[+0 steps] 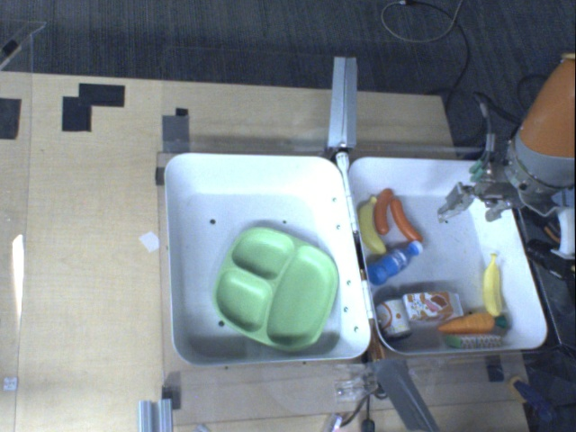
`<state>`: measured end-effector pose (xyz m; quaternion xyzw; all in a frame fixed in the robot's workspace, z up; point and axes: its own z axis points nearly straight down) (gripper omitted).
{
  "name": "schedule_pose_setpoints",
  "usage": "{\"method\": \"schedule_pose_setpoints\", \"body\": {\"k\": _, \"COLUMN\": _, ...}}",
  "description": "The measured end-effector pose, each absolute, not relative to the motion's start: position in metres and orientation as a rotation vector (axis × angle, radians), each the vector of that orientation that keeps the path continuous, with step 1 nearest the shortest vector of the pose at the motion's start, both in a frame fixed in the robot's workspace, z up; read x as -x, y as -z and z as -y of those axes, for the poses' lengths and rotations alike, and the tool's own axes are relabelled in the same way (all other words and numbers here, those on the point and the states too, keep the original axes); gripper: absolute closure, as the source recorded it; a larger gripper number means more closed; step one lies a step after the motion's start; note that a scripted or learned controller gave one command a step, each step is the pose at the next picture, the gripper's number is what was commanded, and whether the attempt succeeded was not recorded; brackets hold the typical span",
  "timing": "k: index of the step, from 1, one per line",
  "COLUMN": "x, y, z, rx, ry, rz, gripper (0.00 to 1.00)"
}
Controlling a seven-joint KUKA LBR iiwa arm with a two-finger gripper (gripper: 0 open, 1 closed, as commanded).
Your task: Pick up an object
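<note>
- Two white bins are set side by side on the bench: a left bin and a right bin, parted by a metal rail.
- One green tray with three compartments is held in the left bin, lying low and towards its right wall.
- Six objects are counted in the right bin.
- A banana is laid along the left wall, with two sausages just beside it on the right.
- A blue bottle is placed below the sausages, tilted, its cap pointing up and right.
- A carton is found at the lower left corner, lying flat.
- A carrot is set near the lower edge, right of the carton and close to it.
- A second, smaller banana is stood along the right wall, just above the carrot's end.
- The gripper is seen over the upper right part of the right bin, well apart from every object; its fingers appear spread, and nothing is held between them.
- The arm's orange band is noted at the right edge.
</note>
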<state>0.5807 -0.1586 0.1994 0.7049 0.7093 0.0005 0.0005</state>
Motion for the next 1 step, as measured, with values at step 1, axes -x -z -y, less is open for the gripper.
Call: {"method": "schedule_pose_setpoints", "body": {"k": 1, "x": -0.5946, "y": -0.0937, "z": 0.1117, "rx": -2.083, "ry": -0.004, "rz": -2.347, "gripper": 0.0}}
